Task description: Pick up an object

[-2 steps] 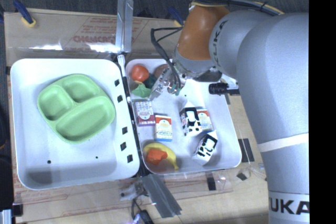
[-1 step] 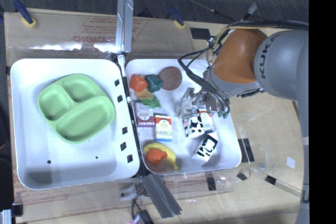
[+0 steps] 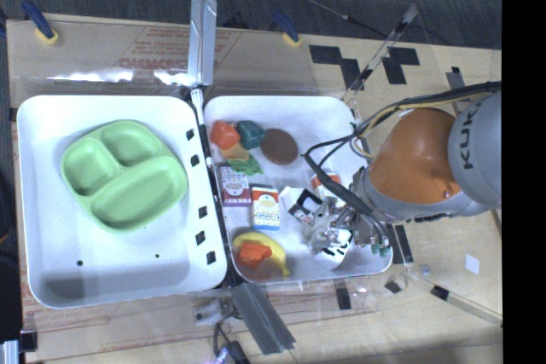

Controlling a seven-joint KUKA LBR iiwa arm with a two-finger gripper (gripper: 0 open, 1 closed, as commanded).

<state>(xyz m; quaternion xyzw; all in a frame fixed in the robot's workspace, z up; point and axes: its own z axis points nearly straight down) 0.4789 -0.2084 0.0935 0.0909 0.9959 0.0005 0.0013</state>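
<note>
Toy foods (image 3: 256, 192) clustered along right bin's (image 3: 281, 108) left.

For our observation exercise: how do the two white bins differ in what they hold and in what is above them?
The left bin holds a green divided plate; the right bin holds many small items, such as a brown disc and a small carton. The gripper is over the right bin, not the left bin. Both are shallow and white.

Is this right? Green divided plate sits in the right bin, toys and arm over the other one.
Not quite. The camera view shows the green divided plate in the left bin, not the right. The toys, such as the brown round piece and the small carton, lie in the right bin, where the gripper is.
</note>
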